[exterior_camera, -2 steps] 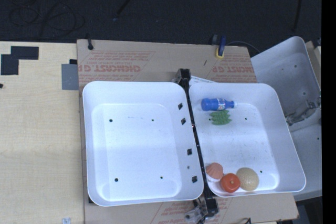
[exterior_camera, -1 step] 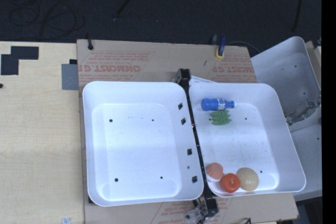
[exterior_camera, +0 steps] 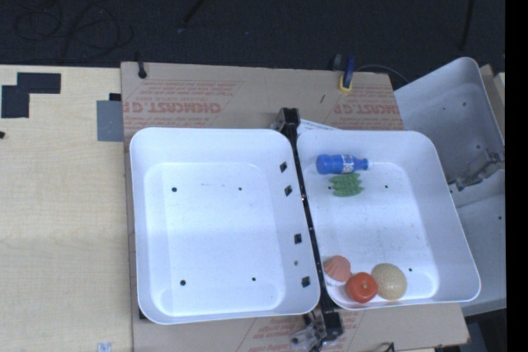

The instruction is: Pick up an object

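Note:
The right bin point(exterior_camera: 429, 202) holds a blue bottle point(exterior_camera: 340, 164) lying on its side near the far left corner. Just below it lies a small green toy point(exterior_camera: 347, 185). Along the near wall sit a pink shell-like piece point(exterior_camera: 337, 267), a red round fruit point(exterior_camera: 361, 287) and a beige ball point(exterior_camera: 389, 280), close together.
The left bin point(exterior_camera: 148, 218) stands beside the right one, with a black divider point(exterior_camera: 301, 210) between them. Both rest on a cardboard sheet point(exterior_camera: 247, 99). A grey metal plate point(exterior_camera: 462, 119) lies at the right. A small yellow and blue clip point(exterior_camera: 347, 74) sits on the cardboard's far edge.

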Controlling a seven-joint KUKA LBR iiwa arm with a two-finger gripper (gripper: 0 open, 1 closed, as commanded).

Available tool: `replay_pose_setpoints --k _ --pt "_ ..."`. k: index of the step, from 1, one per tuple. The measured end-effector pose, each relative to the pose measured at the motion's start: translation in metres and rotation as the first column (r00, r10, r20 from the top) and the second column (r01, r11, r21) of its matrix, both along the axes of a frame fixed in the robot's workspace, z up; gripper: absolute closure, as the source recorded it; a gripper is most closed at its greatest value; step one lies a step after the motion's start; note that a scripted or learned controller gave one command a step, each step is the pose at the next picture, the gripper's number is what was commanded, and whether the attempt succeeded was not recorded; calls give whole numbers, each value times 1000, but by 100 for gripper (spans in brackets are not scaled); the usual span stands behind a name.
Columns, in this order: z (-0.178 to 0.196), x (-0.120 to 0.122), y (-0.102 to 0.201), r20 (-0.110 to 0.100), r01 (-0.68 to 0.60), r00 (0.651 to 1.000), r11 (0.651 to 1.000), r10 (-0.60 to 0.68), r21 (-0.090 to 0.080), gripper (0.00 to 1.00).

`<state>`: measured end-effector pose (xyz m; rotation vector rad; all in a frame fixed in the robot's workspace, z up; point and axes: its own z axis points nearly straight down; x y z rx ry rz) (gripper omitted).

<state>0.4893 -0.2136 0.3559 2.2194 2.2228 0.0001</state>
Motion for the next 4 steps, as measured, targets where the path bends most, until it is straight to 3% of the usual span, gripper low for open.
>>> replay_pose_setpoints --k 1,4 --pt "27 -14 0 2 0 1000 1000 0 -1 0" --pt "71 -13 0 0 -2 1000 1000 2 0 0"
